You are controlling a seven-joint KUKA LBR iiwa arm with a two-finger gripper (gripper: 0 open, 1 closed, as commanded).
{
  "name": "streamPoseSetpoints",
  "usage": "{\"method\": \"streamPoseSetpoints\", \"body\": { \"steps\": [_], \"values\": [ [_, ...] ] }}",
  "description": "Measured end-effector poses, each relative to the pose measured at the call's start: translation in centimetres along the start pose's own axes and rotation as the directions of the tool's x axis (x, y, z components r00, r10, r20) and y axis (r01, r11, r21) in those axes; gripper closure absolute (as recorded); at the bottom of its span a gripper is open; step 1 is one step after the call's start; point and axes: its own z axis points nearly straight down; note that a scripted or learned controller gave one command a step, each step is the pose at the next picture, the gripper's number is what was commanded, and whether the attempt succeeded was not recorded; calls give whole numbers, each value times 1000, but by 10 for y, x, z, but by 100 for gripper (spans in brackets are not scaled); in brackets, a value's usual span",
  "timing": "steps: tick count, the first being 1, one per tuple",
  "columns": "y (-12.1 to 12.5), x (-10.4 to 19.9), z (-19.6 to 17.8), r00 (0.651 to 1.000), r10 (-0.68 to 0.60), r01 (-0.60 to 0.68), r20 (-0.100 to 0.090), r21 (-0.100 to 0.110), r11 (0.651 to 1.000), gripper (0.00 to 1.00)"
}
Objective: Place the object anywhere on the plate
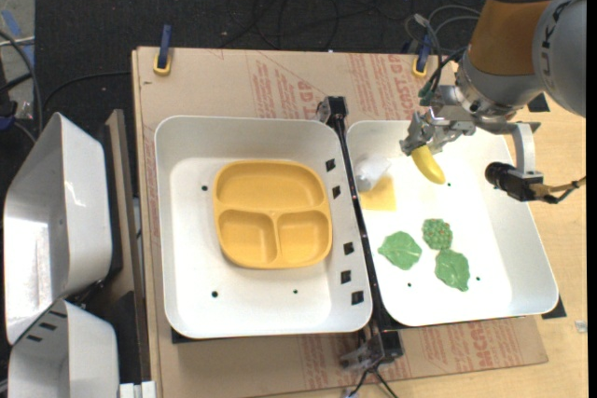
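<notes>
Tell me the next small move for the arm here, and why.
Probably lift straight up, then carry left. The gripper sits at the upper end of the banana, which appears caught between its fingers, low in the right bin. The yellow plate lies in the left bin, across the divider.

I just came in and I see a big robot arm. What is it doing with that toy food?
The robot arm's gripper is down in the right bin, right at the top end of a yellow banana. It looks like it is pinching the banana, but that is hard to tell. Green leafy toys and a yellow slice lie nearby. The yellow plate waits in the left bin with nothing on it yet.
</notes>
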Motion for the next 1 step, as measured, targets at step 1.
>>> {"method": "streamPoseSetpoints", "body": {
  "steps": [1],
  "values": [
    [-3, 58, 8, 1000, -1, 1, 0, 1, 1000, 100]
  ]
}}
